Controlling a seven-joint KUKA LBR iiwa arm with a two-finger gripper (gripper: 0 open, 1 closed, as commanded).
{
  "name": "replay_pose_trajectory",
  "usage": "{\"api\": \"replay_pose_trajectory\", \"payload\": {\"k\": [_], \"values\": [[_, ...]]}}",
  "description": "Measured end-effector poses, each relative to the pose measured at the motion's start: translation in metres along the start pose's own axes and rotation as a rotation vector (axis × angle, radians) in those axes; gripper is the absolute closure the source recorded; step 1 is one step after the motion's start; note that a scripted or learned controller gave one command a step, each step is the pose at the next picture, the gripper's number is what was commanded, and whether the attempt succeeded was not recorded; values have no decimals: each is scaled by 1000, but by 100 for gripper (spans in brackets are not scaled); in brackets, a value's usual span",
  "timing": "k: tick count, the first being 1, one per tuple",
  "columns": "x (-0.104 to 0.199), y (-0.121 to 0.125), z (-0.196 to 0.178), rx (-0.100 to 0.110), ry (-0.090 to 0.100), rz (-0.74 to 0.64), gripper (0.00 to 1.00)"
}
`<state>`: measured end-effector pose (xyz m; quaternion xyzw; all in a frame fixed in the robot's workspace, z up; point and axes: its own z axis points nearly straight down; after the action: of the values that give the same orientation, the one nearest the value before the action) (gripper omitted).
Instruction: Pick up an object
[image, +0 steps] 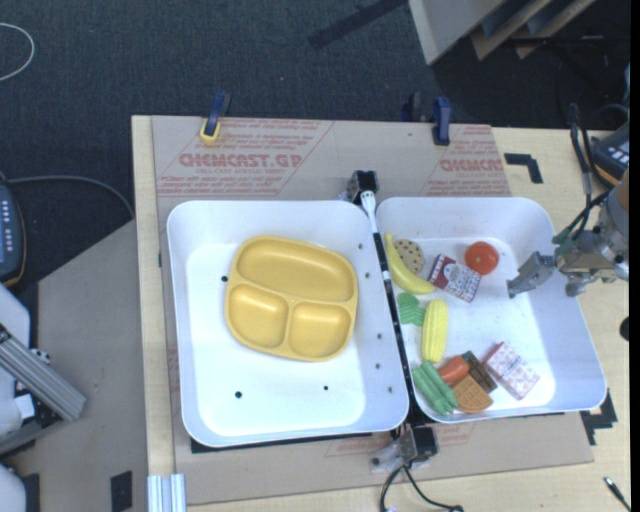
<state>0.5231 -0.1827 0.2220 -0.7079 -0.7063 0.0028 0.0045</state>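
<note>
The right bin (560, 345) holds several toy foods: a banana (405, 270), a red tomato (482, 257), a red and white packet (455, 279), a corn cob (435, 330), a green vegetable (432, 388), an orange piece (454, 369) and a pink checkered packet (512, 370). My gripper (552, 279) hangs over the bin's right side, near its rim. Its two fingers stand apart with nothing between them. The tomato is the nearest item, to the gripper's left.
The left bin (200, 380) carries a yellow divided plate (290, 298). A black hinge strip (385, 290) runs between the two bins. Clamps (441, 120) hold the cardboard sheet at the back. The right bin's floor is bare below the gripper.
</note>
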Motion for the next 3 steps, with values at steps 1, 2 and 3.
{"api": "replay_pose_trajectory", "payload": {"k": [1, 2, 3], "values": [[0, 2, -5, -10, -3, -2, 0], [-5, 4, 40, -4, 0, -2, 0], [-7, 13, 96, -3, 1, -2, 0]]}}
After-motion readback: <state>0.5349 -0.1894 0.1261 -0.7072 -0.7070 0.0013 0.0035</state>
